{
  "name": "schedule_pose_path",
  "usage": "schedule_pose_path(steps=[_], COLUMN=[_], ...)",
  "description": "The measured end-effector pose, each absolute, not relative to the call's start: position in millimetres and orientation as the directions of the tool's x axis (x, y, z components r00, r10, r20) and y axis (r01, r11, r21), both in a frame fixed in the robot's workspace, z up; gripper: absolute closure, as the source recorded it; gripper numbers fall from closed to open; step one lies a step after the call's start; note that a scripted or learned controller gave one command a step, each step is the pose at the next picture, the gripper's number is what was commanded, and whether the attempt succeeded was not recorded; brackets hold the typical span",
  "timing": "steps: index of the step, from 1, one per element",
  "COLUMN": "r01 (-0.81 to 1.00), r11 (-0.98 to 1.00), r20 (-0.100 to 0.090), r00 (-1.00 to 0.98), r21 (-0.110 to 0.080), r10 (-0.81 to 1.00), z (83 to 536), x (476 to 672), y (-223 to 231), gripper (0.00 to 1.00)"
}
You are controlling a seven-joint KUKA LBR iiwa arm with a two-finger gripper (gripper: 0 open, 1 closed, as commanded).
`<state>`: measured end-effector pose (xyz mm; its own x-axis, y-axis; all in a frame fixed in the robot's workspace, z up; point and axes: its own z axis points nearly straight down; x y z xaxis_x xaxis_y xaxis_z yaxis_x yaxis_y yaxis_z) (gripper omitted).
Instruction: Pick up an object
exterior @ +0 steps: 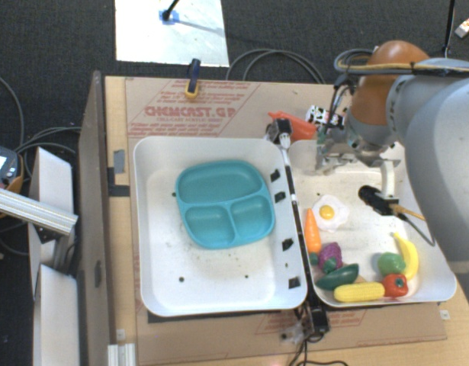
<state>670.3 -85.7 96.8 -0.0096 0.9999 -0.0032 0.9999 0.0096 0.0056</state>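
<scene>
The toy food lies in the right bin (347, 185), mostly in its lower half. An egg (329, 212) sits nearest the middle of the bin. Just below and left of it, a carrot (313, 232) lies along the bin's left wall. Under the carrot is a purple piece (329, 255), touching a dark green piece (337, 274). A corn cob (358, 291) lies along the bottom wall. To its right is a tomato (395, 284), with a light green piece (388, 263) just above it. A banana (407, 254) stands at the right of these.

The pincer (337, 157) hangs over the upper part of the same bin, above the egg and apart from it. Nothing can be seen in its grip, and I cannot tell if it is open or closed. The arm (432, 120) fills the upper right of the frame.

The left bin (162, 204) holds a teal plate (225, 203) with three sections, lying flat near its middle. Black clips (280, 197) sit along the wall where the bins meet, and an orange piece (291, 124) sits at the top of that wall. Both bins rest on cardboard (219, 97) spread over the counter (94, 204). A yellow and blue clamp (192, 78) sits at its upper edge.
</scene>
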Motion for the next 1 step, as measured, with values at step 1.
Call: schedule_pose_path(steps=[1], r01=[1.0], r11=[-0.001], r20=[-0.003], r00=[0.001], r21=[0.008], r10=[1.0], z=[171.5], x=[669.7], y=[-132.5], gripper=[1.0])
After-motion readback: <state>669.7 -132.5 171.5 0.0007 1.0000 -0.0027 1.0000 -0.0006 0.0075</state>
